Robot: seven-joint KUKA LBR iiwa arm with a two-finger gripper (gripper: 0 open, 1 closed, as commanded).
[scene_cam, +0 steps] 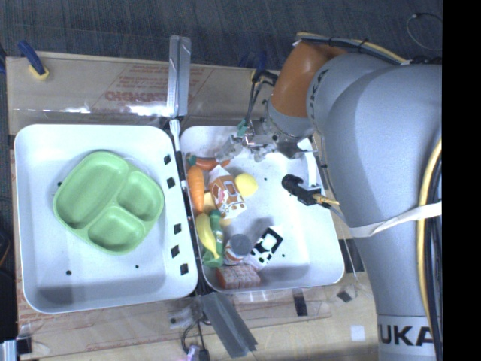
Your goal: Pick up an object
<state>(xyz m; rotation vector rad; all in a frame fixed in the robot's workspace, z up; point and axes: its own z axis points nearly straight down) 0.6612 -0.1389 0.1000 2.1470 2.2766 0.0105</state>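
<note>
Green, one divided plate (pixel 109 199) lies in the left bin (pixel 30 224). The right bin (pixel 319 258) holds one carrot (pixel 195 189), one banana (pixel 204 235) and one lemon (pixel 246 184) along its left edge. The hand (pixel 255 140) hangs at its far edge, grip unclear.

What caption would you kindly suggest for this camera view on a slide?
Grey arm reaching into the right bin of toy food, beside the left bin holding a green divided plate.
</note>
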